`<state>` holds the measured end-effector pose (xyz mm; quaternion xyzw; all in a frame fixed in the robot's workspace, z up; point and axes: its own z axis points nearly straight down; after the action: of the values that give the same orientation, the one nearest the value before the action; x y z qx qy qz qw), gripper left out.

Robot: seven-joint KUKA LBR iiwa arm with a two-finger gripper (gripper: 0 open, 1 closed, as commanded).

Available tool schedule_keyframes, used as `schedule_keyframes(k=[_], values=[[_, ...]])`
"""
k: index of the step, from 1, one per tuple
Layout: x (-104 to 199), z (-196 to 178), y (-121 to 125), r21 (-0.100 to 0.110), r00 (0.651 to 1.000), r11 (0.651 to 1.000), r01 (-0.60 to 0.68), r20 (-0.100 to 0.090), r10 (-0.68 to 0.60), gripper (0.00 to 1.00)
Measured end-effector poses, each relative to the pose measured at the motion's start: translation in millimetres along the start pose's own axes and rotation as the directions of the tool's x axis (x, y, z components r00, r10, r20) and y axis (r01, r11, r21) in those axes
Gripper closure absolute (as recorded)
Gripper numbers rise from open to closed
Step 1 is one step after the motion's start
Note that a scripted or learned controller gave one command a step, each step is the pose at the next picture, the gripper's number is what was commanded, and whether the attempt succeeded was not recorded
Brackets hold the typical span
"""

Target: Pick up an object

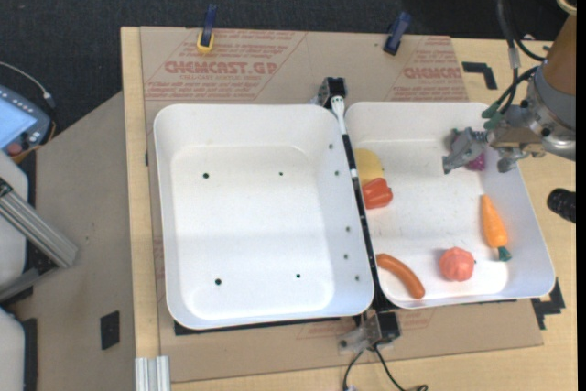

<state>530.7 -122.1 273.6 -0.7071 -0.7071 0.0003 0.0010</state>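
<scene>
We see two white bins side by side on a worktop [275,59] covered with printed cardboard sheet. The left bin [247,215] shows a bare floor with a few small dark dots. The right bin [430,215] holds the toys: a yellow piece [368,164] lies against the divider wall, with a red pepper [376,193] touching it just below; a sausage [401,275] lies near the front edge, a pink ball [457,264] sits just right of it, and a carrot [494,225] lies lengthwise near the right wall with its green tip toward the front. The arm [557,92] reaches in from the right, and its hand [478,151] hangs over the back right part of that bin. A small purple thing [475,162] shows between the grey fingers, but we cannot tell whether the fingers close on it or merely stand around it, nor whether it is lifted off the bin floor. The hand is well apart from the carrot, the ball and the sausage. Two blue clamps [209,30] grip the cardboard at the far edge, and a black clip [331,91] sits where the bins meet at the back.
</scene>
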Motion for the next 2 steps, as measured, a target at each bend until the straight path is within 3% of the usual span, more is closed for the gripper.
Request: schedule_keyframes(k=[1,2], values=[[60.3,-14.3,2.8,-0.006,1.000,1.000,0.007,0.000,-0.007,0.00],[56.2,-24.0,2.9,-0.008,1.000,1.000,0.001,0.002,-0.001,1.00]])
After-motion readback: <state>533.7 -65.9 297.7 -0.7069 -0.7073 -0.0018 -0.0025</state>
